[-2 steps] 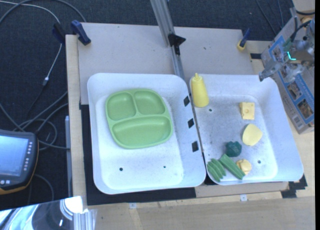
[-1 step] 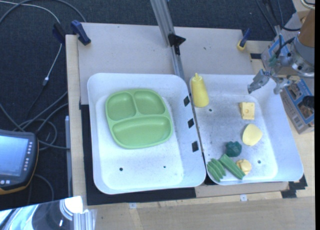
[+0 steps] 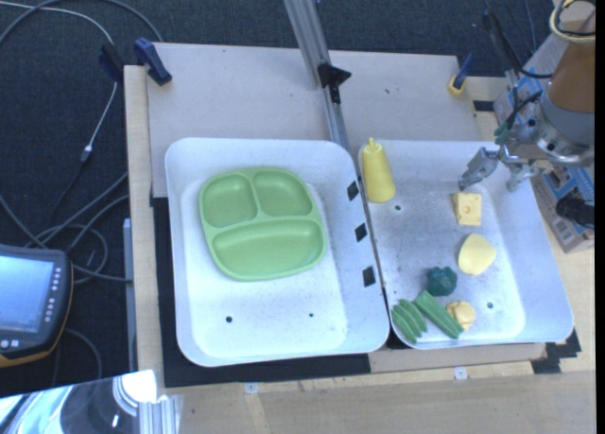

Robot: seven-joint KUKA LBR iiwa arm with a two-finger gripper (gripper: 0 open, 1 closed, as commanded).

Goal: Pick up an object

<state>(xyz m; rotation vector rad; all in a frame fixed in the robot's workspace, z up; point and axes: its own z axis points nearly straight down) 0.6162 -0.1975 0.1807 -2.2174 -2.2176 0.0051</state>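
1. Camera view looked down at a slant on a pale surface (image 3: 246,82) carrying two shallow white bins side by side.
2. The left bin (image 3: 189,319) held a green divided plate (image 3: 262,222) with three compartments.
3. The right bin (image 3: 529,300) held the loose things: a yellow bottle (image 3: 377,171) near its upper left corner, a yellow block (image 3: 467,208), a yellow lemon-like piece (image 3: 475,254), a dark green lump (image 3: 440,281), a bunch of green pods (image 3: 427,317) and a small yellow piece (image 3: 461,313) just beside the pods.
4. The hand (image 3: 498,166) hung over the upper right part of the right bin, with the grey arm and its orange band (image 3: 575,73) rising behind it at the right.
5. Its fingers (image 3: 475,170) were spread apart, with nothing between them.
6. The yellow block lay nearest, just below and slightly left of the hand, apart from it; the lemon-like piece lay further down, and the bottle lay well to the left.
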